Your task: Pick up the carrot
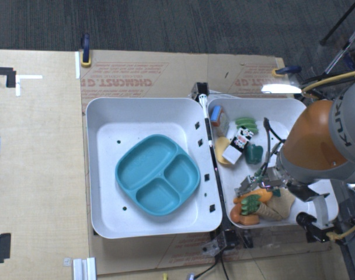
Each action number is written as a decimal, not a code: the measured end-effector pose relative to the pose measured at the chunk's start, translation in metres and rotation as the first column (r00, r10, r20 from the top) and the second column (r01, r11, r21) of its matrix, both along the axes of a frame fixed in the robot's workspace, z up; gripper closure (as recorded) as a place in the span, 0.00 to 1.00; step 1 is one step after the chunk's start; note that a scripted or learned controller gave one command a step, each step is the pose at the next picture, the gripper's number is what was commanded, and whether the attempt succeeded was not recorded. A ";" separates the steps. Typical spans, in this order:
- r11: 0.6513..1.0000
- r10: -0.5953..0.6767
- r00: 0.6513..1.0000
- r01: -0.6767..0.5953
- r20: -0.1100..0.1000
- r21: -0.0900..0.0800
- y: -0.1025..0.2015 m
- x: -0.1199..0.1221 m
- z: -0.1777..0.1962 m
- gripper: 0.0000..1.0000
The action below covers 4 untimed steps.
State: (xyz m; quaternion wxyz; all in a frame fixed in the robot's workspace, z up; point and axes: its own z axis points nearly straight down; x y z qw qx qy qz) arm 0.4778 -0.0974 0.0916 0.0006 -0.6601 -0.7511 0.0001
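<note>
The carrot, orange with a green leafy top, lies in the near left corner of the right bin. My gripper hangs low just above and slightly behind it, under the arm's orange band. The wrist and the clutter of toys hide the gripper's tips. Nothing can be seen lifted off the bin floor.
A blue divided plate sits in the left bin. Behind the gripper, the right bin holds a yellow wedge, a black-and-white cow toy, green pieces and a dark green item. A beige toy lies beside the carrot.
</note>
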 end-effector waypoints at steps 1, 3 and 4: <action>1.000 -0.006 1.000 0.006 0.009 -0.003 -0.001 0.003 0.010 1.00; 1.000 -0.010 1.000 0.010 0.011 -0.003 -0.002 0.005 0.018 0.00; 0.983 0.186 0.983 -0.186 0.001 0.000 -0.016 0.001 0.000 0.00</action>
